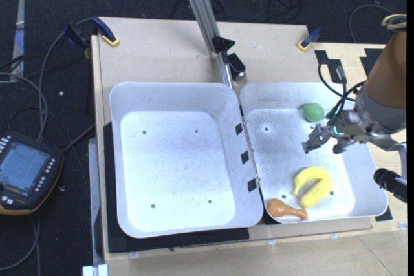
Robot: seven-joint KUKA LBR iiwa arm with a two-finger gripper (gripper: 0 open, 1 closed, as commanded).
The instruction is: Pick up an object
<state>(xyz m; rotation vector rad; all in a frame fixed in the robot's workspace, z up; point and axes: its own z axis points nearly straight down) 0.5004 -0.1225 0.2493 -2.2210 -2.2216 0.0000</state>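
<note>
1. Landmark: right bin (362, 207). Nearest the camera, at its front rim, an orange drumstick-shaped toy (286, 208) lies flat, touching or almost touching the rim.
2. Just behind the toy, a yellow banana (313, 186) lies on the bin floor, curved, with clear floor around it on all sides but the front.
3. Behind the banana, above the middle of the bin floor, the gripper (322, 139) hangs. Fingers look slightly spread, pointing toward the bin's left wall; nothing seen between them. The view is small and dark there, so how wide they stand is a rough reading.
4. Farthest back, a green ball (313, 112) sits near the bin's rear wall, apart from the gripper.
5. Judgement: step in hand is the approach; no object chosen yet.
6. Advice: take the banana, since it is closest to the gripper and free of the walls. Turn the fingers across its narrow width, centre over its middle, descend straight.
7. Risk: the ball may roll away under contact; the toy at the rim leaves little finger room.
8. The surface (194, 42) beyond the bins plays no part.
</note>
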